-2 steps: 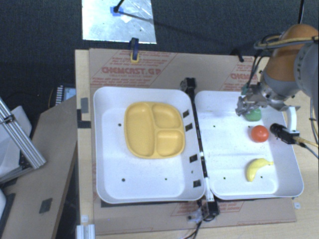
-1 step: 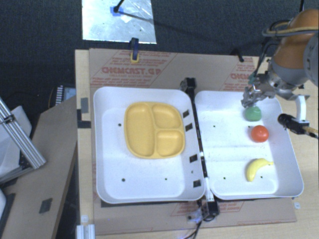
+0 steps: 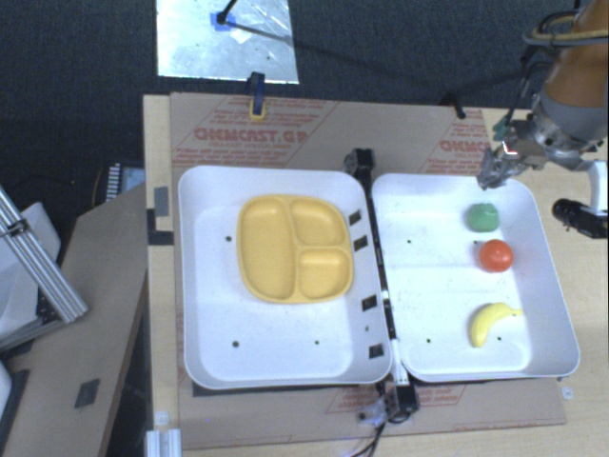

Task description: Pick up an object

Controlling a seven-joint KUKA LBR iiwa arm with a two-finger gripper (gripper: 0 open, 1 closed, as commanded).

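Grey metal with an orange band, the arm (image 3: 571,93) is cut off by the right edge of the view, so only its wrist end is seen. The hand (image 3: 497,169) is small and dark against the cardboard, and whether it is wide or narrow cannot be told. It is seen at the far right corner of the right bin (image 3: 428,284), just beyond a green round thing (image 3: 482,217). Whether it touches that thing cannot be made out, and nothing is seen held in it.

Three things are laid in a row down the right side of the right bin. The green round thing lies farthest back, a red-orange ball (image 3: 495,255) just in front of it, and a banana (image 3: 490,324) nearest the front, a little apart from the ball. What kind of fruit the green and red things are cannot be told.

A yellow divided plate (image 3: 293,248) is set flat in the middle of the left bin (image 3: 209,331), with three compartments. Small black clips (image 3: 362,219) are fixed along the seam where the two bins meet.

Both bins are carried on a printed cardboard sheet (image 3: 314,131) laid over the table. A yellow and black clamp (image 3: 257,96) is seen at its far edge, and a crinkled silver sheet (image 3: 228,27) lies beyond it on dark carpet. An aluminium rail (image 3: 38,269) is cut off at the left edge.
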